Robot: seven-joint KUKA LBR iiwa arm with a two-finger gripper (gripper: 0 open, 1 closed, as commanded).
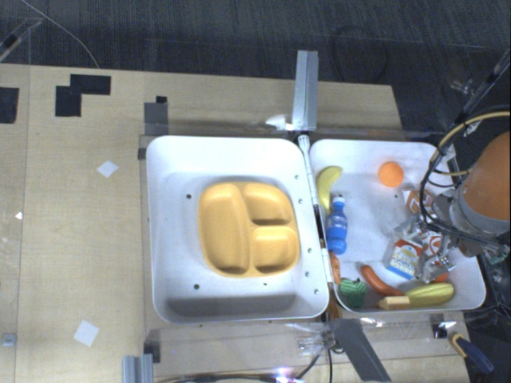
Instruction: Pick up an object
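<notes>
The right bin (363, 154) holds several small objects. A yellow banana (327, 182) lies against its left wall, with a blue bottle (336, 226) just below it. An orange ball (390, 174) sits near the back. Along the front edge lie a green item (352, 292), a red sausage (377, 278) and a yellow-green corn-like piece (427, 294). A white packet with orange and blue print (402, 258) rests right of centre. My gripper (421, 236) hangs low over the bin's right side, just above and right of that packet. Cables and the wrist hide its tips.
The left bin (172, 214) carries a yellow tray with three compartments (246, 228). A metal post (306, 90) stands behind the joint between the bins. The arm's orange band (489, 178) overhangs the right bin's right wall.
</notes>
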